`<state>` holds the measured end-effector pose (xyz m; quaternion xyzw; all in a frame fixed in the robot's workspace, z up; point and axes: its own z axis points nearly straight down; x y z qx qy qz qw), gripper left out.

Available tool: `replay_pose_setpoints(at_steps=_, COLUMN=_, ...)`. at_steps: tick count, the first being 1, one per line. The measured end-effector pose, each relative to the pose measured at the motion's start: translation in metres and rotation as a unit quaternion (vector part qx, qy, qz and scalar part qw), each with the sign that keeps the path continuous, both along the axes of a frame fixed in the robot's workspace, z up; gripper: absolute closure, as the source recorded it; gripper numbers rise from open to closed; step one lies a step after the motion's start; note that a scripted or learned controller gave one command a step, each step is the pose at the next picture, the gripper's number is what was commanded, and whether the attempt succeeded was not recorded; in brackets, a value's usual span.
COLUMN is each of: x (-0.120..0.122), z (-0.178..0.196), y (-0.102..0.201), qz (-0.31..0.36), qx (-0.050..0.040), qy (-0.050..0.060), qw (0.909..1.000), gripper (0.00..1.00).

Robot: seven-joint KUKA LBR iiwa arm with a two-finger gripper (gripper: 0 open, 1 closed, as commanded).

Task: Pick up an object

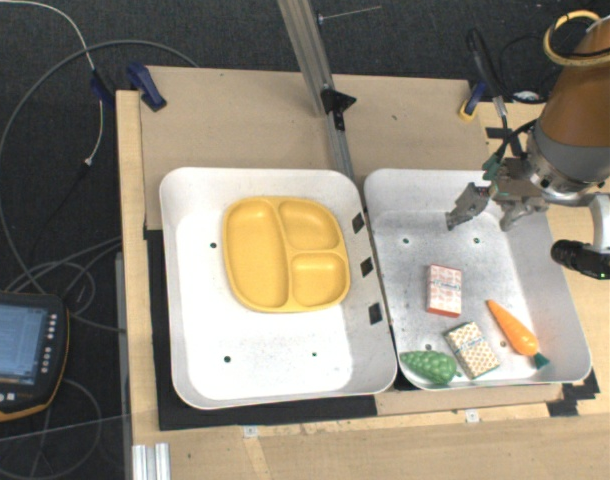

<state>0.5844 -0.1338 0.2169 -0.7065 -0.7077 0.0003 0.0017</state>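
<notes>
Left bin (185, 268) holds a yellow tray (285, 253); spread, empty jaws (493, 211) hover over right bin (405, 198).

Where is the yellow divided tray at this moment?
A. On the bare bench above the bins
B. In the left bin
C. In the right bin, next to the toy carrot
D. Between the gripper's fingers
B: the yellow divided tray lies flat in the left bin, while the gripper hangs over the right bin, apart from it.

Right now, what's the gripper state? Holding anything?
Gripper: open, fingers spread, nothing between them, over the far part of the right bin.
</notes>
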Motion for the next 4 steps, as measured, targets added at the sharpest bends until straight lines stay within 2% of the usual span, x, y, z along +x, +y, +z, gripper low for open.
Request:
replay_pose_setpoints(at_steps=1, x=0.000, z=0.000, y=0.000, qz=0.000, qx=0.0001, qy=0.000, qw=1.0000, gripper=0.00)
replay_pose_setpoints(at_steps=2, x=-0.011, z=-0.055, y=0.001, qz=-0.001, qx=0.0003, qy=0.003, qw=1.0000, gripper=0.00)
replay_pose_setpoints(at_steps=3, x=-0.007, z=-0.099, y=0.004, qz=0.000, qx=0.0004, qy=0.002, qw=1.0000, gripper=0.00)
replay_pose_setpoints(at_steps=4, x=-0.008, z=-0.126, y=0.005, qz=-0.001, qx=0.0001, qy=0.002, qw=1.0000, gripper=0.00)
